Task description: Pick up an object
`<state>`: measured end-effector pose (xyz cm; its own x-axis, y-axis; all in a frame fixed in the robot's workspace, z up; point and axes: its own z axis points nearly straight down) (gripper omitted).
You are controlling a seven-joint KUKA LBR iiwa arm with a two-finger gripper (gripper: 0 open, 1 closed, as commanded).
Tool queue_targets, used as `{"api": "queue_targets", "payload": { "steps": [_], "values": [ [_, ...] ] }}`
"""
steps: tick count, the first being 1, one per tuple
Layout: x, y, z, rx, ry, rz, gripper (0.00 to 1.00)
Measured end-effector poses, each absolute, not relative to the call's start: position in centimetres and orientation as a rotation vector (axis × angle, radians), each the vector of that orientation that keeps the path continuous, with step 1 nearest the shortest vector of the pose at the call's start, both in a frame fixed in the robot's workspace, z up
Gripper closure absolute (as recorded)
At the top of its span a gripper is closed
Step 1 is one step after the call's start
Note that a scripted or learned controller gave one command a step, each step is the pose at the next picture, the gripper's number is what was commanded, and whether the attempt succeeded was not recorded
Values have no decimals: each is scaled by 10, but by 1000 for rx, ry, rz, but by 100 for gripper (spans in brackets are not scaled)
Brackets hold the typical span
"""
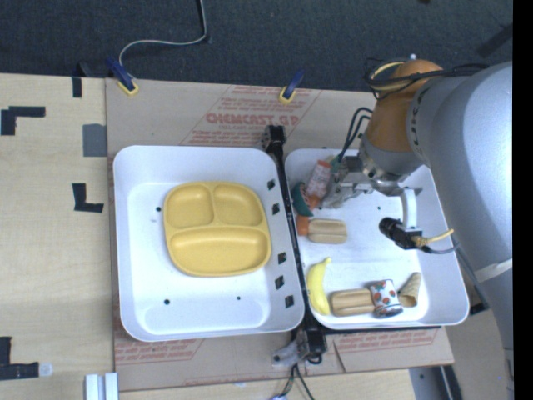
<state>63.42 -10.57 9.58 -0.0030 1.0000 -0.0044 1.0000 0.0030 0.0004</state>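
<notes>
Brown cardboard covers the counter (166, 111) under two shallow white bins set side by side, with dark carpet beyond the far edge and a thin cable trailing across it. Two blue-and-yellow clamps pin the cardboard along that far edge.

Filling much of the left bin (137, 307) is a yellow divided plate (218, 227), its two small compartments toward the far rim and its one long compartment toward the near rim.

The right bin (441, 302) holds the loose things. A banana (317, 283) lies near the inner wall, in the near half, its long axis running roughly far to near, with the stem tip pointing to the far side. Just beside it, along the near rim, a tan bread roll (350, 302) lies lengthwise left to right, touching a small red-and-white patterned cup (384, 297); a tan cone-shaped piece (410, 287) sits just to the cup's right. A second tan roll (326, 231) lies left to right near the bin's middle, against the inner wall.

The grey arm reaches in from the right, its orange band over the bin's far right corner. Its jaws (326, 186) are low in the bin's far left corner, beside a reddish bottle-like object (317, 177) that stands tilted there. Whether the jaws are parted or closed, or hold anything, cannot be told.
</notes>
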Motion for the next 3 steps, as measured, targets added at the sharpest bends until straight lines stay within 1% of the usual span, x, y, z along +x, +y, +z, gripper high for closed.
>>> {"api": "queue_targets", "payload": {
  "steps": [1, 2, 3],
  "values": [
    [634, -108, 96, 2214, 2219, -7, 0],
    [665, -105, 85, 2224, 2214, -34, 0],
    [669, -96, 97, 2220, 2222, -5, 100]
  ]
}}
